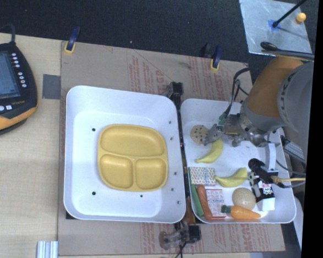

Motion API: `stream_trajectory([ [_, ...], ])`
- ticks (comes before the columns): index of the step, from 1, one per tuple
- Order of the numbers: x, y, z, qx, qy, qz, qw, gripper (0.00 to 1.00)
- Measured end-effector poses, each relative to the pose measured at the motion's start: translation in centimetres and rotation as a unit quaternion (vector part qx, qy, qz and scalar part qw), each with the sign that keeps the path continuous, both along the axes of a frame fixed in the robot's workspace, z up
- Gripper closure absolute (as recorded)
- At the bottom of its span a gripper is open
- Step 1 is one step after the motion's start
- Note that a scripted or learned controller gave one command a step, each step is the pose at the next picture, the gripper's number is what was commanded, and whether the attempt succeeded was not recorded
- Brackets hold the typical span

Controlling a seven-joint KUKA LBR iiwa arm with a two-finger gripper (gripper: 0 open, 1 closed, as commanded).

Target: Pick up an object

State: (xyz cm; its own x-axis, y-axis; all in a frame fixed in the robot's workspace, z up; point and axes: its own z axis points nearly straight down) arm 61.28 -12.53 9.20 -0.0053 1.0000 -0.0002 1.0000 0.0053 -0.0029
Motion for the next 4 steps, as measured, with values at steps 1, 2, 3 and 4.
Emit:
stream_trajectory([
  [1, -0.7, 1.0, 0.0, -0.0003, 0.002, 0.001, 1.0000, 0.00],
  [2, 0.0, 1.0, 0.0, -0.0009, 0.000, 0.001, 1.0000, 0.00],
  [3, -1.0, 0.8, -0.1, -0.0004, 0.002, 0.000, 1.0000, 0.00],
  [4, -0.4, 0.6, 0.0, -0.0009, 0.000, 0.001, 1.0000, 0.00],
])
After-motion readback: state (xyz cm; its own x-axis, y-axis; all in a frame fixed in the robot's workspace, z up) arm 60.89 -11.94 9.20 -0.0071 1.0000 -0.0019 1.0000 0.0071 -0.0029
